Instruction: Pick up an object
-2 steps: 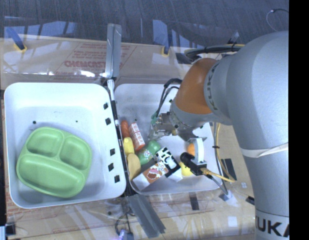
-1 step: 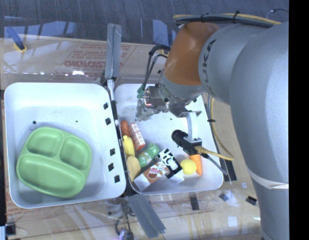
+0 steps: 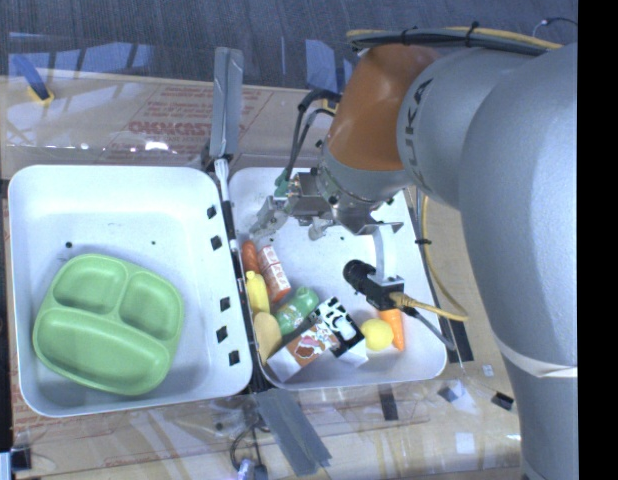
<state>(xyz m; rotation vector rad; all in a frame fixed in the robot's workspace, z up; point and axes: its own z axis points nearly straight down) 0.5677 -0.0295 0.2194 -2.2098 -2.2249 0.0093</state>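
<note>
We see the gripper [image 3: 289,208] hovering over the right bin [image 3: 414,363]; whether it is wide or narrow we cannot tell; toy foods lie below, a yellow lemon [image 3: 377,335] beside a carrot [image 3: 393,326].

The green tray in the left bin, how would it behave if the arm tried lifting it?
The green tray looks like rigid molded plastic, so probably stiff and light. It's broad with rounded, glossy edges, likely awkward and slippery to pinch. Lying flat in the left bin, it shouldn't roll.

A robotics lab: a big grey arm [image 3: 489,148] fills the right of the frame over a taped bench [image 3: 119,118] with two white bins [image 3: 29,198], cables [image 3: 439,36] trailing along the top.
</note>
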